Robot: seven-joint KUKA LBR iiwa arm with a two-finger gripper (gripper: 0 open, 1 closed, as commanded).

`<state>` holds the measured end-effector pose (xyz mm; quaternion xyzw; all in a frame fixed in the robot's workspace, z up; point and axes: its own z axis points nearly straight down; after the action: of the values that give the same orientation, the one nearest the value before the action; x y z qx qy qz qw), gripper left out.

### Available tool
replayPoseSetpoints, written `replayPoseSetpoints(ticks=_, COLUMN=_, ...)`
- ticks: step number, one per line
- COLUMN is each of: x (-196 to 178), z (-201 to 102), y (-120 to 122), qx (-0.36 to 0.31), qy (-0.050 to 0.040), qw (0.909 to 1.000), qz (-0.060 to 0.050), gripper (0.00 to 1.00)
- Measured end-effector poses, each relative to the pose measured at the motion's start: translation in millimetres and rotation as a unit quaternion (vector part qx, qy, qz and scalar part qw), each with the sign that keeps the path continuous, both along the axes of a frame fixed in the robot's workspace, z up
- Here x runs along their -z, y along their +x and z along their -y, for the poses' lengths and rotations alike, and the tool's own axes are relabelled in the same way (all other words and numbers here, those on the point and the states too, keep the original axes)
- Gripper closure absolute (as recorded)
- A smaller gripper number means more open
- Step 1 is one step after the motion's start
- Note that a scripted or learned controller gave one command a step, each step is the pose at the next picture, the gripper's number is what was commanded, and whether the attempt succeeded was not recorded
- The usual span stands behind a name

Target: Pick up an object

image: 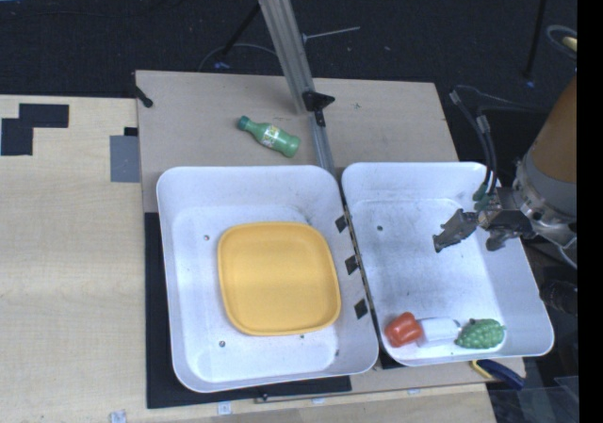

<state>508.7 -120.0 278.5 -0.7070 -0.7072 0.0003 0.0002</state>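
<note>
A: Looking over the bench point(396, 110) first, it's a pale board carrying two white bins side by side. The left bin point(188, 195) holds a big yellow plate point(278, 277), lying flat near its middle. The right bin point(415, 186) is mostly bare, speckled floor.

B: And the arm?

A: The arm point(556, 153) comes in at three o'clock of the right bin, and the gripper point(476, 233) hangs over that bin's three o'clock side. Its two fingers look spread apart, with nothing between them.

B: So what can it pick up?

A: Three small things sit in a row along the six o'clock wall of the right bin: a red pepper point(403, 328), a white piece point(439, 328) touching it, then a green bunch point(480, 333) at about five o'clock. All lie well apart from the gripper.

B: What could go wrong?

A: My guess: they're crowded against the wall, so a finger may strike the rim or nudge two at once, and the round pepper could squirt out of a closing grip.

B: Anything else around?

A: A small green bottle point(269, 136) lies on its side on the bench, at twelve o'clock of the left bin, beside a slanted metal rail point(287, 35). Dark floor with cables lies beyond.
</note>
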Motion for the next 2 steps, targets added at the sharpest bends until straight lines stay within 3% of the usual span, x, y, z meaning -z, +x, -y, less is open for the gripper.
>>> replayPoseSetpoints(ticks=2, x=121, z=13, y=-1, qx=0.0, qy=0.0005, qw=1.0, qz=-0.003, gripper=0.0)
